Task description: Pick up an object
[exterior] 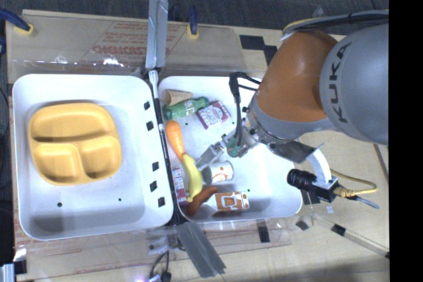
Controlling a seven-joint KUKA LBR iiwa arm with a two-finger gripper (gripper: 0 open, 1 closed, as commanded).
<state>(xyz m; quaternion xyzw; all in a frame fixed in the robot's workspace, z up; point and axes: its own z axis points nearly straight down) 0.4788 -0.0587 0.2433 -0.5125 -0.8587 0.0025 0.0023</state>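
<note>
The gripper hangs over the middle of the right bin; whether it is open or closed cannot be told. Along that bin's left wall lie one carrot and one banana, both lengthwise along the wall. One yellow tray sits in the left bin.

"KUKA" stands in dark letters on the grey arm; red print on the cardboard is too faint to read.
</note>
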